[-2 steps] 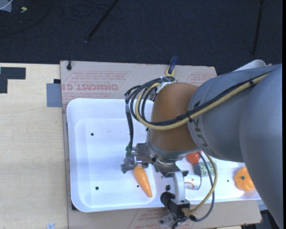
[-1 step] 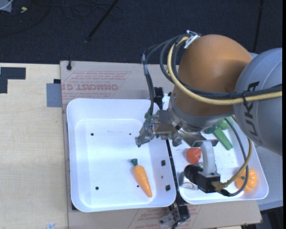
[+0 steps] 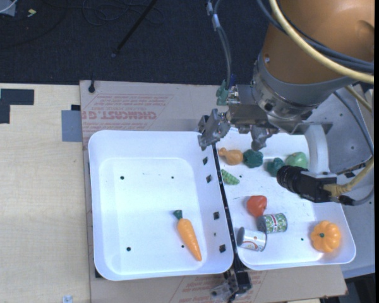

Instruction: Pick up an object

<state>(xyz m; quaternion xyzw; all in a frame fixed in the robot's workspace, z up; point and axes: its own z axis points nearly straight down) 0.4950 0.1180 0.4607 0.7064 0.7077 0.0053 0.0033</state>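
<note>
A: Log entry. Arm hangs over the far end of the right bin; the left bin sits beside it on the worktop. Fingers are at the divider, far edge. I cannot tell whether they are spread or pressed together; nothing shows between them.

B: Candidates, by size?

A: Pumpkin, well away toward the near right corner. Carrot in the left bin, well below and left of the fingers. Two small cans, lying near the red pepper, all below the fingers. Closest: an orange piece just under the fingers, with a teal lump touching its right side and a green piece a little beyond.

B: Advice for the grasp?

A: My judgement: take the orange piece. Centre over it, approach from its free side so the teal lump isn't caught, descend straight, and keep off the bin wall.
</note>
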